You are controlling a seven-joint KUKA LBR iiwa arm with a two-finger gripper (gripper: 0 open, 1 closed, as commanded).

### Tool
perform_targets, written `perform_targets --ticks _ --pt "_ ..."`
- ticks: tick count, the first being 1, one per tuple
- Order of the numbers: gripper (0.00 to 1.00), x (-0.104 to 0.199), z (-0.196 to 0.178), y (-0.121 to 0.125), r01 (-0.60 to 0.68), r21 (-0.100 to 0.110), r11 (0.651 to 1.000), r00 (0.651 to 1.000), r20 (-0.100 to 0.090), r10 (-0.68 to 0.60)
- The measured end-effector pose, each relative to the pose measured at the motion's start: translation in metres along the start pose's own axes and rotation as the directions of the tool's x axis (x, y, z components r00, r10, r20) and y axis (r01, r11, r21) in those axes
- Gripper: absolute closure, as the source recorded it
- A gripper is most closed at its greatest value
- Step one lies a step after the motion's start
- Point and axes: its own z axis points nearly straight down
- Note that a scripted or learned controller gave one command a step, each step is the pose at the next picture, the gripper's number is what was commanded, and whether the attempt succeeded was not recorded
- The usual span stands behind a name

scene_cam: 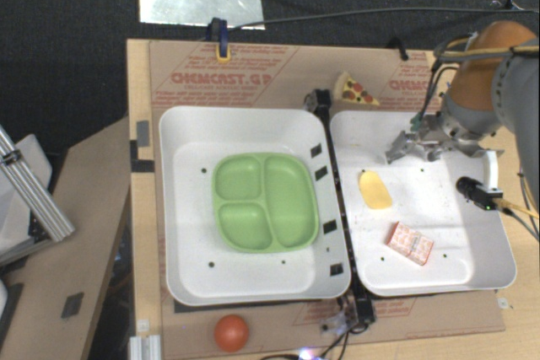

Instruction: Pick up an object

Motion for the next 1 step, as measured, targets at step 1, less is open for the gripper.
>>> perform_targets --ticks 1 --pt "1.0 0.0 -0.012 0.0014 0.001 -0.004 1.0 1.0 0.0 -0.001"
